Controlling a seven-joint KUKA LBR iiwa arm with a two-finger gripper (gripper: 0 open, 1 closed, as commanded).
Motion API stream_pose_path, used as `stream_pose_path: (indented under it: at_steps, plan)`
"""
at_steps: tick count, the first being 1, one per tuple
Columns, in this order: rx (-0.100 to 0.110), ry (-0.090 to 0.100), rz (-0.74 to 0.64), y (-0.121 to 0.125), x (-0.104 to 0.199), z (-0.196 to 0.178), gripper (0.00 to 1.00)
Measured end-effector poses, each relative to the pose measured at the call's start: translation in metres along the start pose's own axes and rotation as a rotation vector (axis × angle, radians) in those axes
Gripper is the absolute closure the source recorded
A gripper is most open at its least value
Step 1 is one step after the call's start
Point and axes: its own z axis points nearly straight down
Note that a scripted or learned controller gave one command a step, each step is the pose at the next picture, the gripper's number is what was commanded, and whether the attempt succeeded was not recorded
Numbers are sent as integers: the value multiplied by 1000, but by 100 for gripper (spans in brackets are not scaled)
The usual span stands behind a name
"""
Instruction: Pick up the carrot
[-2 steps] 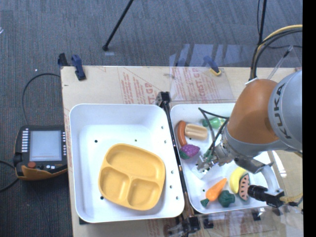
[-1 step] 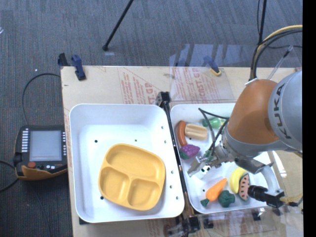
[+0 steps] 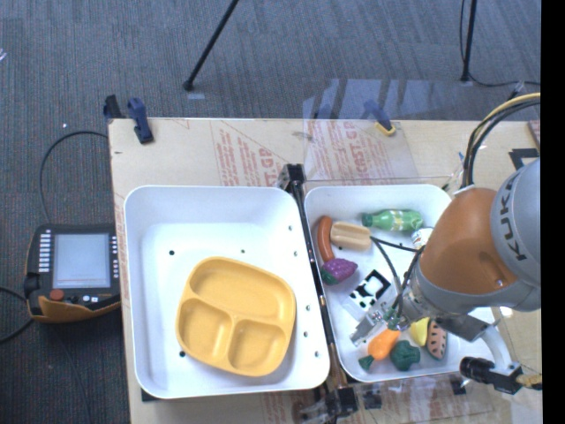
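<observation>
An orange carrot (image 3: 383, 344) lies near the front wall of the right bin (image 3: 349, 365), just left of a dark green vegetable (image 3: 405, 355). The gripper (image 3: 375, 323) is poised just above it, perhaps touching; its state cannot be told. The orange-banded arm (image 3: 468, 250) is bent low over the bin.

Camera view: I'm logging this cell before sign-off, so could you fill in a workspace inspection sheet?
Surface: two white bins side by side on a bench.
Job's things: carrot in right bin, near front edge.
Clutter: green bottle, hot dog, purple toy, yellow divided tray in left bin.
Grippers: hand just above carrot; grasp unclear.
Cables: yellow-black loops behind arm.
Surroundings: pendant on floor, tripod legs.
</observation>
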Motion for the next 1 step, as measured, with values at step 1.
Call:
stream_pose_path:
  at_steps: [1]
  plan:
    - [2,5,6,1,0,-8,100]
